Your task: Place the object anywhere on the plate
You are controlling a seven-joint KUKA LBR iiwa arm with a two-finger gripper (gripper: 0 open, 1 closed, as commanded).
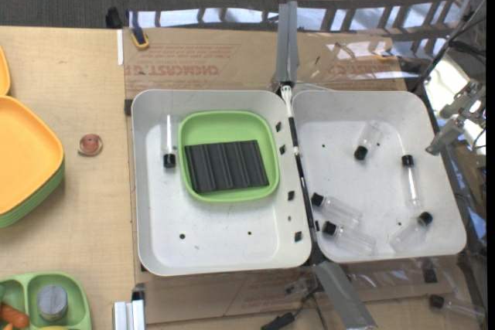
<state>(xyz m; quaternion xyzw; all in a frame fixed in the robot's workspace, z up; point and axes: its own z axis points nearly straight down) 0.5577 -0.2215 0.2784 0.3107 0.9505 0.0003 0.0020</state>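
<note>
Plainly, the risk lay in the objects themselves: the clear plastic vials with black caps were slim, smooth and round, so any of them could roll or squirt out of a grasp, and their transparency against the white bin made them hard to pick out. Five lay scattered in the right bin (387, 108), among them one near its far side (368, 141), one by its right wall (411, 178) and one at its near right corner (410, 231). Another vial (168, 141) rested in the left bin (224, 243), just beside the left rim of the plate (227, 125). That plate was green, square with rounded corners and a raised lip, carrying a dark ribbed slab (230, 165) on which a dropped vial might bounce or roll off. The end effector (456, 120) hung at the right bin's right edge, above the wall, carrying nothing I could see; whether it was spread or pressed together I could not tell.
</note>
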